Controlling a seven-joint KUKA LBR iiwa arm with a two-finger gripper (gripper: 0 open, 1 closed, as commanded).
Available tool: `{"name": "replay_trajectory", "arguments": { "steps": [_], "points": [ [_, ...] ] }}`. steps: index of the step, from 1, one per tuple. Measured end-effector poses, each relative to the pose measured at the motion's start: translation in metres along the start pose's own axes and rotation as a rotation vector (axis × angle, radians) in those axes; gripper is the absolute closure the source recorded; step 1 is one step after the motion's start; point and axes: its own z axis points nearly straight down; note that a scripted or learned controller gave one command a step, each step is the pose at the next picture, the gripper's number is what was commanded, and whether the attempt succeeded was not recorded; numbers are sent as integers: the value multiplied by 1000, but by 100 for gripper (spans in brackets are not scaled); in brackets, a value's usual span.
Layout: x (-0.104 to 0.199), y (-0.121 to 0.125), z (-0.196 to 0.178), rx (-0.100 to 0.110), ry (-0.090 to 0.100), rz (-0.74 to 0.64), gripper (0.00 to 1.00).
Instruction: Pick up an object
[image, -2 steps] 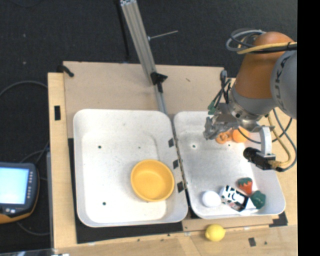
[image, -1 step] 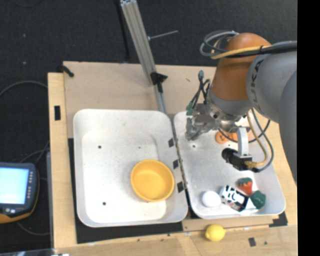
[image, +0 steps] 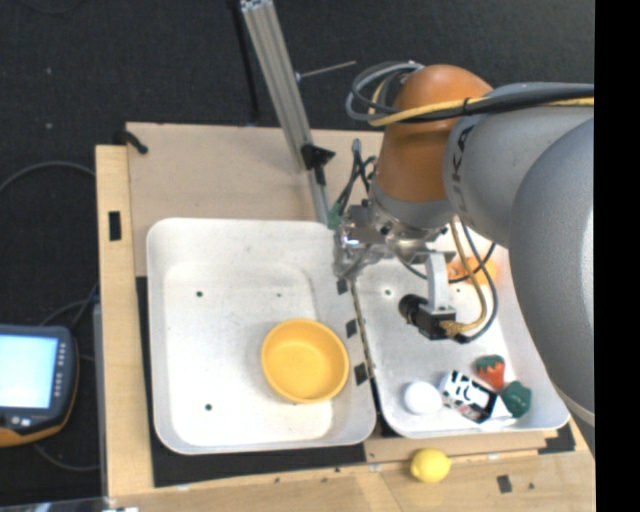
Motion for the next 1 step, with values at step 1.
{"name": "replay_trajectory", "arguments": {
  "steps": [1],
  "points": [
    [43, 3, -6, 0, 2, -1, 100]
  ]
}}
